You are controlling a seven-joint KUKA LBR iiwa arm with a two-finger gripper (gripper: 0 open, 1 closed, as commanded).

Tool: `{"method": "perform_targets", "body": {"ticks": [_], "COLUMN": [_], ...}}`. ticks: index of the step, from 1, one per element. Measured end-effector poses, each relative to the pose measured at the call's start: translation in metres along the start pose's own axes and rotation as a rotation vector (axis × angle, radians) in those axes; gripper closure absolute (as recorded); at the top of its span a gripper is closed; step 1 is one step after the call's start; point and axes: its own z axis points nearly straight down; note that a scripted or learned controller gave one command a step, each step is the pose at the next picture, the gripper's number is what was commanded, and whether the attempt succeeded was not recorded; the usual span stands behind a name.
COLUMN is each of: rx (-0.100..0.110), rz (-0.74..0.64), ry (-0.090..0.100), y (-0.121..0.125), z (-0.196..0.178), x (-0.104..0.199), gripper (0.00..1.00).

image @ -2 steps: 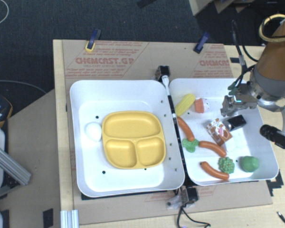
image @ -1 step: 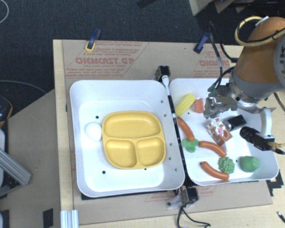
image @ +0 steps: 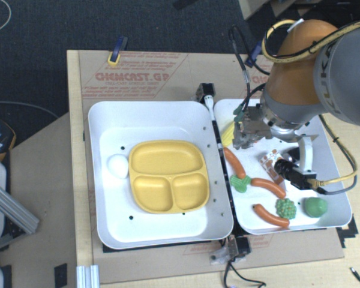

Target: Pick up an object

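Over the right bin (image: pixel 342 206), the claw (image: pixel 247 138) hangs low by the yellow corn (image: pixel 228 134). I cannot tell what the claw is doing. Carrots (image: pixel 234 162) and broccoli (image: pixel 285 208) lie just beside, so it could bump them or grab nothing. The big arm (image: pixel 306 71) hides the back of the bin. The yellow tray (image: pixel 168 176) sits in the left bin (image: pixel 108 221).

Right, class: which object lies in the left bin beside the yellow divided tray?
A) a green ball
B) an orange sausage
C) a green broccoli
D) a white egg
D: the white egg rests against the left side of the yellow divided tray in the left bin.
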Motion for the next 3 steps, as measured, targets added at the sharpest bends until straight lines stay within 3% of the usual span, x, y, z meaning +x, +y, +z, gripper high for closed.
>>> {"method": "perform_targets", "body": {"ticks": [1, 3], "rx": [-0.008, -0.001], "rz": [0.003, 0.008], "ry": [-0.002, -0.003], "y": [0.003, 0.0], "z": [-0.024, -0.02], "x": [0.027, 0.017], "gripper": [1.0, 1.0]}}
